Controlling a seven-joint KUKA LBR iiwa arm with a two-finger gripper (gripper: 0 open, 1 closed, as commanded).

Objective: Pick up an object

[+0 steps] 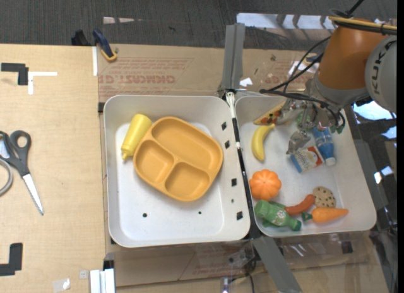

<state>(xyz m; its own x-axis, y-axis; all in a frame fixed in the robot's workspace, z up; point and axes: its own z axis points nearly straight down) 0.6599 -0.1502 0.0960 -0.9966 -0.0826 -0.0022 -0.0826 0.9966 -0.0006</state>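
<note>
My gripper [305, 132] hangs low in the upper middle of the right bin [360, 178], under the orange wrist band. It is right above a small white, red and blue carton [306, 158], and a blue bottle [324, 146] lies against that carton's right side. Whether the gripper touches the carton cannot be told. A yellow banana [259, 141] lies to the gripper's left. A pizza slice [270, 117] sits at the bin's far wall.
The right bin's front holds an orange tangerine [266, 184], a green bottle [276, 215], a sausage [300, 204], a cookie [324, 196] and a carrot [329, 215]. In the left bin [120, 216] are a yellow divided plate [178, 157] and a yellow bottle [135, 135]. Scissors [22, 167] lie on the bench.
</note>
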